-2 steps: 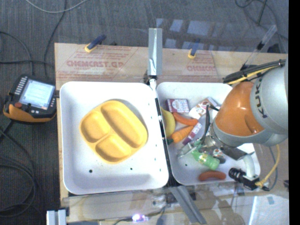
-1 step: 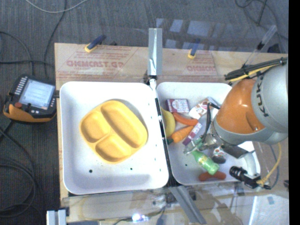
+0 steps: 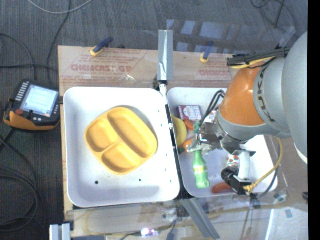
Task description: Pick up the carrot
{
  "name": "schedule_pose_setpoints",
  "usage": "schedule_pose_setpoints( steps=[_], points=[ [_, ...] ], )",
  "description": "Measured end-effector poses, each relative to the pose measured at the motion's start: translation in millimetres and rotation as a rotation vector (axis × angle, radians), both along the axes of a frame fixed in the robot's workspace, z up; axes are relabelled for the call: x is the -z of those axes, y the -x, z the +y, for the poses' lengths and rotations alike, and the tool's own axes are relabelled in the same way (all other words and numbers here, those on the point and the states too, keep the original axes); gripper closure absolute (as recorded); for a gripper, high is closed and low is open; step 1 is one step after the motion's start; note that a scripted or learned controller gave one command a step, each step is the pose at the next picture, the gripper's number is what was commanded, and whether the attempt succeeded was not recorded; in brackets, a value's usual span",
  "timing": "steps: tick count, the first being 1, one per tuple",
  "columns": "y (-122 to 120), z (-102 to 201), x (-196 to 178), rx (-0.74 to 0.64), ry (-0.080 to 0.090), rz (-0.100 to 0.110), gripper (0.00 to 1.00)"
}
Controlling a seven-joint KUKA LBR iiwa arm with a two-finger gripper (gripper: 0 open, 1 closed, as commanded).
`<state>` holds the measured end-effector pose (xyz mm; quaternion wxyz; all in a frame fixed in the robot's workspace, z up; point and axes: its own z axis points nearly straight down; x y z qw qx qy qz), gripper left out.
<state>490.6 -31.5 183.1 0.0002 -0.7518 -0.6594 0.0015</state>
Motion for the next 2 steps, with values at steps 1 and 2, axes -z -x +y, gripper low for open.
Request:
schedule_pose_setpoints(
  steps=[1,2],
  points=[
    [6.5,27.0,-65.3,0.348,0.003,-0.002,1.0],
    [-8.6,-47.9,0.2,0.479,0.003,0.002,1.0]
  ],
)
